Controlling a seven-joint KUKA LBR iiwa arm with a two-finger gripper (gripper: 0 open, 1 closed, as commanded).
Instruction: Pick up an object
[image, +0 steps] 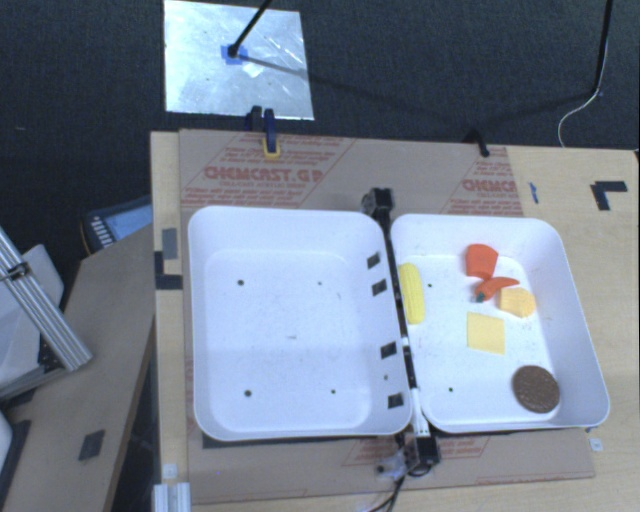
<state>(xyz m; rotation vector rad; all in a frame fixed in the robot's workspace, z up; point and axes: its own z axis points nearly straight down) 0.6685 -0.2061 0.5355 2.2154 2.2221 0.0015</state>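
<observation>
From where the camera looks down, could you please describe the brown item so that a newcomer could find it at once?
Look at the right-hand white bin, then at its near right corner. The brown disc lies flat there, just below the pale yellow square. It is the only round, dark piece among yellow and orange ones.

Even, diffuse light from overhead fills the scene, bright enough to read colours plainly. The two shallow white plastic bins (300, 330) come out near blown-out, their inner walls shaded only faintly. A crinkled silver foil sheet (238, 58) at the far left throws patchy glare. The dark carpet floor (450, 60) stays dim and grainy. Shadows are soft and short. The whole picture is slightly soft, with low resolution blurring the red printing on the brown cardboard sheet (330, 170).
</observation>
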